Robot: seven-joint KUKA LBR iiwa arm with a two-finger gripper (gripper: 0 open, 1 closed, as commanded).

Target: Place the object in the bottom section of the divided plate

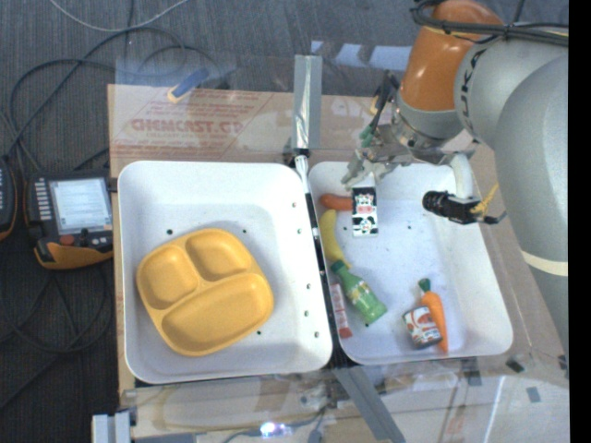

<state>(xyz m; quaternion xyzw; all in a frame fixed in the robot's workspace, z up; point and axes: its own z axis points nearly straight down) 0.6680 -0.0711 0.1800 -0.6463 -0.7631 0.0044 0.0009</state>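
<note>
At the bottom of the frame stand two shallow white bins side by side, the left bin (pixel 138 275) and the right bin (pixel 480 303). In the left bin lies a yellow divided plate (pixel 205 290), a little turned, with two small sections toward the upper left and one large section toward the lower right; nothing lies on it.

In the lower right part of the right bin, a small can (pixel 421 327) lies touching an orange carrot (pixel 434 310) with a green top. More to the left, a green bottle (pixel 359 293) lies at a slant, and beside the bin's left wall there is a thin red tube (pixel 339 310). Above these a yellow banana (pixel 330 235) lies along the same wall, and an orange-red piece (pixel 334 202) sits just above it.

Higher up in the right bin is a small carton (pixel 366 211) with black and white patches and a red top. The gripper (pixel 369 166) hangs just above this carton, with its fingers spread apart and nothing between them. Whether a fingertip touches the carton cannot be told. The grey arm (pixel 517 109) with its orange band (pixel 441 44) comes in from the upper right of the frame.
</note>
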